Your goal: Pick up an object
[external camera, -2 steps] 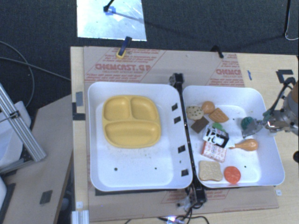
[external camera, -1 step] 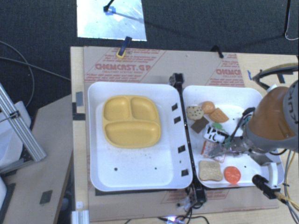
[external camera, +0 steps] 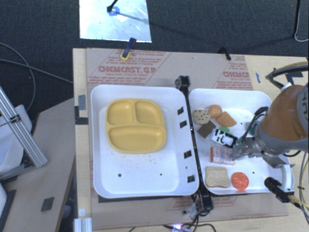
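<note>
Reaching in from the right, the arm (external camera: 285,117) has its end effector (external camera: 240,149) low inside the right bin (external camera: 251,98), down among the small items there — whether its tips are apart, together or clamped on anything I cannot tell, since the wrist and its orange band cover them from above.

By my reading, this is the approach-and-grasp step: nothing is visibly lifted. The nearest candidates are the clear packet with red print (external camera: 222,155), touching or just beside the tool's tip, and the black-and-white card (external camera: 223,137) just above it. Further off lie a slice of toast (external camera: 217,177), a red-orange round piece (external camera: 240,180), a cookie (external camera: 200,116), an orange bun-like piece (external camera: 215,111) and a dark brown square (external camera: 206,129).

The left bin (external camera: 101,144) holds 1 yellow divided plate (external camera: 136,125), well apart from the arm.

Next, the move calls for settling on 1 item — likely the packet — closing on it squarely, then rising straight up. Because the packet looks thin and flat on the bin floor, a slip seems a fair risk.
</note>
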